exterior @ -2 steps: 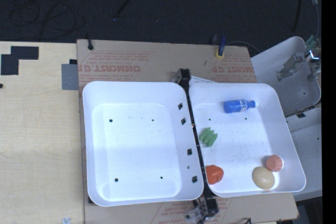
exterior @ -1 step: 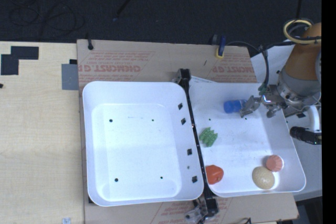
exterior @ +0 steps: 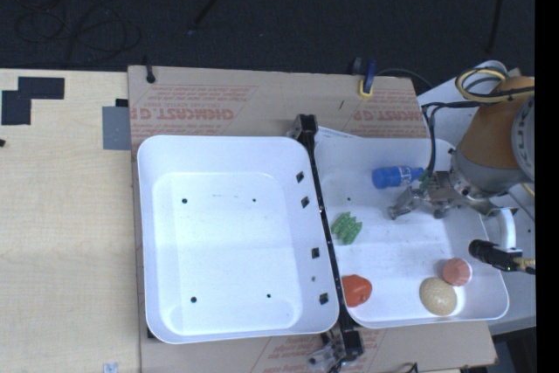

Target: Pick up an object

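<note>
Pale wood tabletop (exterior: 61,223) under cardboard sheet (exterior: 262,105), dark floor behind. Two glossy white bins: left bin (exterior: 227,319); right bin (exterior: 384,314), wherein are found blue cylinder (exterior: 395,177), cream ball (exterior: 438,296), orange lump (exterior: 356,289), pink ball (exterior: 456,272), green leafy piece (exterior: 348,228). Gripper (exterior: 410,203) is seen just below the cylinder; its opening cannot be told.

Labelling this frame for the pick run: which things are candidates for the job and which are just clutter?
Job:
small blue cylinder
green leafy plastic piece
red-orange rounded block
cream ball
pink ball
gripper
right white bin

Lying about:
left white bin
yellow clamp
cardboard sheet
</note>
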Controlling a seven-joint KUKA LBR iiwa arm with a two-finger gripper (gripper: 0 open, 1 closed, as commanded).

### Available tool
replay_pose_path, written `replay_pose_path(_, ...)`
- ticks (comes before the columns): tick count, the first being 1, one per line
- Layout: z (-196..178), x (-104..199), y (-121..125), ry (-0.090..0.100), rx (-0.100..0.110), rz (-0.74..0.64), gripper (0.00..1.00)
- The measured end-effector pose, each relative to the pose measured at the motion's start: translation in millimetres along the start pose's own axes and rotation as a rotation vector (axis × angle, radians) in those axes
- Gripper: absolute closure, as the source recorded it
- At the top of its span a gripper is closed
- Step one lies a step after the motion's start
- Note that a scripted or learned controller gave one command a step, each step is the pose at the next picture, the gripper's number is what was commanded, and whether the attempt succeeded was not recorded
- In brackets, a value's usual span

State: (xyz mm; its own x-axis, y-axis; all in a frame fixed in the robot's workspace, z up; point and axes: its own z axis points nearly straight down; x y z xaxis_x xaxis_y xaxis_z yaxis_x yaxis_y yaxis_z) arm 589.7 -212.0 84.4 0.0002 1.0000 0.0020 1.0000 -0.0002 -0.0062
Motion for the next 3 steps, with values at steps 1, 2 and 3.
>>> replay_pose_path(1, -3, 0, -8, -0.001, -0.002, -0.001, 0.00)
replay_pose_path(2, -3, 0, -15, -0.001, -0.002, -0.001, 0.00)
replay_pose_path(3, -80, -1, 58, -0.006, -0.017, -0.004, 0.00)
